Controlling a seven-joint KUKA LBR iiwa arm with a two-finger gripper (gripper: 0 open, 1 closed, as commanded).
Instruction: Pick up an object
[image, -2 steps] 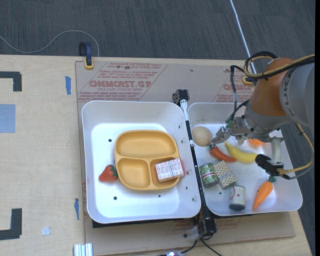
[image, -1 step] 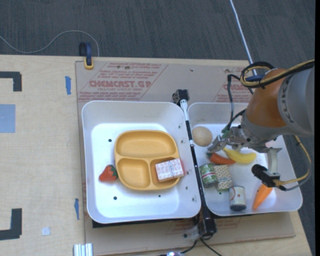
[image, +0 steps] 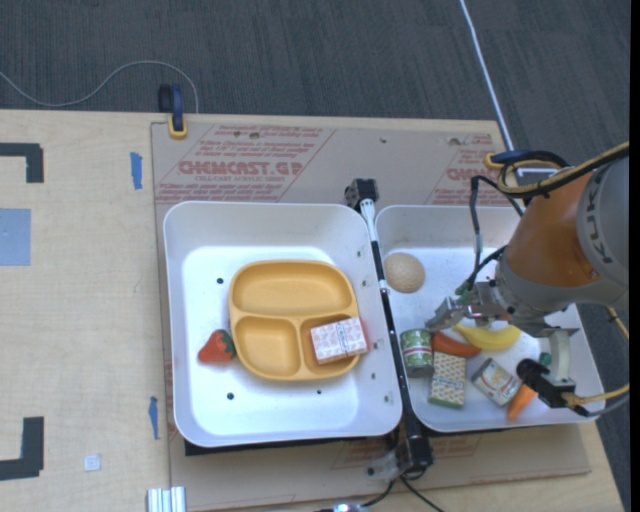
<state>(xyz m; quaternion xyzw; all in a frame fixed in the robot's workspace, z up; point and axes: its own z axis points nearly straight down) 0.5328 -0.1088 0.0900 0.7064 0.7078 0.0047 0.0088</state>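
Tool low over the crowded right bin
The tool (image: 455, 312) hovers beside the banana (image: 492, 337); its state cannot be told; neighbouring can (image: 416, 351) and packet (image: 449, 380) risk a botched grasp.

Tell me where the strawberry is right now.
The strawberry lies in the left bin of the camera view, on the white floor against the left edge of the yellow divided plate.

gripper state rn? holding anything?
Gripper: low in the right bin, over the banana and can. Open or closed cannot be told; nothing visibly held.
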